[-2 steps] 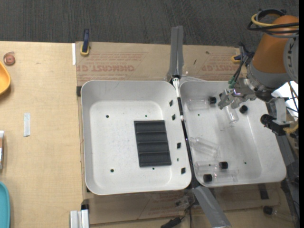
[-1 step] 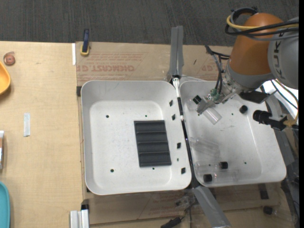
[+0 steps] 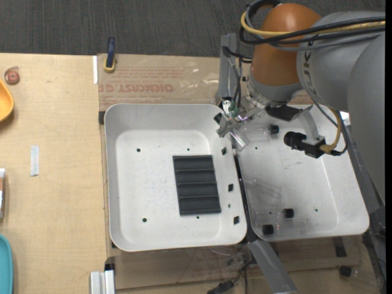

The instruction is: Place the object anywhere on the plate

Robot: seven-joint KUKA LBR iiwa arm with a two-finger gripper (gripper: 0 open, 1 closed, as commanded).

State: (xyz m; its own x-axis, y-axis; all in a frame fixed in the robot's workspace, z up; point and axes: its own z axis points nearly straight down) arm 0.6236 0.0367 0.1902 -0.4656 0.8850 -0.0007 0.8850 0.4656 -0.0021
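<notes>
Two shallow white bins sit side by side on your table (image 3: 55, 182). The left bin (image 3: 122, 133) carries a dark ribbed slab (image 3: 196, 185), lying flat a little right of its middle; whether that is the plate you cannot tell from here. The right bin (image 3: 343, 182) has a few small dark bits near its near edge and a faint clear shape on its floor, too dim to name.

Your arm (image 3: 324, 48) reaches in from the right, its orange band over the far edge of the right bin. The pincer (image 3: 231, 126) hangs at the far end of the wall that parts the two bins, just above the rims. You cannot tell whether it is clenched or released, nor whether anything sits in it; the tip is a tangle of small metal parts.

Cables loop over the wrist, and a black fitting (image 3: 300, 141) juts out beside it over the right bin.

Off to the left, an orange dish edge (image 3: 5, 106) and a blue clamp (image 3: 110, 52) lie well apart from the bins.
</notes>
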